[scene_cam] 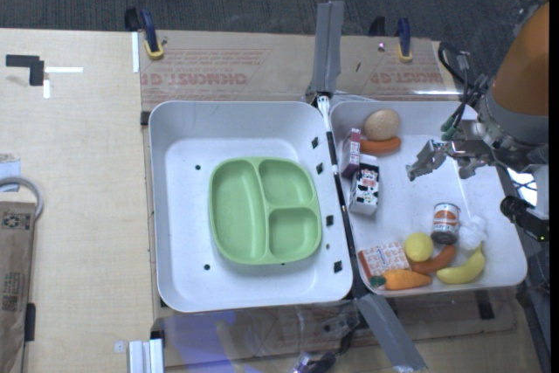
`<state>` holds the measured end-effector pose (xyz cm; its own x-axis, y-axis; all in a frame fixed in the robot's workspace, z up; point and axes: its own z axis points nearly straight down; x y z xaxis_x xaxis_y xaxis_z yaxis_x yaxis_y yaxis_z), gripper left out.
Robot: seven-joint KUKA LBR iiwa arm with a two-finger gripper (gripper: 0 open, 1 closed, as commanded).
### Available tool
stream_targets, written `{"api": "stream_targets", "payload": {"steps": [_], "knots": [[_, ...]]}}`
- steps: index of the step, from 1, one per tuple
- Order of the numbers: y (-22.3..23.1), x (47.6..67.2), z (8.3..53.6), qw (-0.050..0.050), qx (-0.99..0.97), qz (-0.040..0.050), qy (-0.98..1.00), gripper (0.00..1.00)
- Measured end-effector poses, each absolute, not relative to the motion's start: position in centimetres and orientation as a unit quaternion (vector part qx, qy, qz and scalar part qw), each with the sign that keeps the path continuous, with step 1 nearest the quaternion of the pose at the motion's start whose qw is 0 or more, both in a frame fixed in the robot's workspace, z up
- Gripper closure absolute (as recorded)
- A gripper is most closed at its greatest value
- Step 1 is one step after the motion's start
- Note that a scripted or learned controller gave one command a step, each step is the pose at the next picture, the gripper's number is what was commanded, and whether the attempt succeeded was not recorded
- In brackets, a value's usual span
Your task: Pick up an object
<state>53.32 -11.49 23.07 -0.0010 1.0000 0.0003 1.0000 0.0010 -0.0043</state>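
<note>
My gripper [426,162] hangs over the bare middle of the right bin [511,214], reaching in from the right, with its fingers open and nothing between them. Left of it stand a small milk carton [366,188] and a purple packet [353,151]. Behind it lie a brown egg-shaped thing [382,123] and an orange sausage [383,145]. In front of it sit a small can [445,223], a lemon [418,246], a banana [463,269], a carrot [404,279], a red-orange piece [441,258] and a red-patterned packet [381,258].
The left bin [175,188] holds a green divided plate [265,210]. A grey divider [328,48] runs between the bins. A white crumpled thing [473,233] lies by the can. Two clamps [150,39] [403,41] grip the cardboard at the back edge.
</note>
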Motion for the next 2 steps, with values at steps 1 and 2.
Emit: {"api": "stream_targets", "payload": {"steps": [1,2], "knots": [[-9.6,49.7,30.9,0.0,-0.702,0.0009,-0.712,0.0],[-16.0,49.4,20.6,0.002,-0.693,0.0011,-0.721,0.0]]}}
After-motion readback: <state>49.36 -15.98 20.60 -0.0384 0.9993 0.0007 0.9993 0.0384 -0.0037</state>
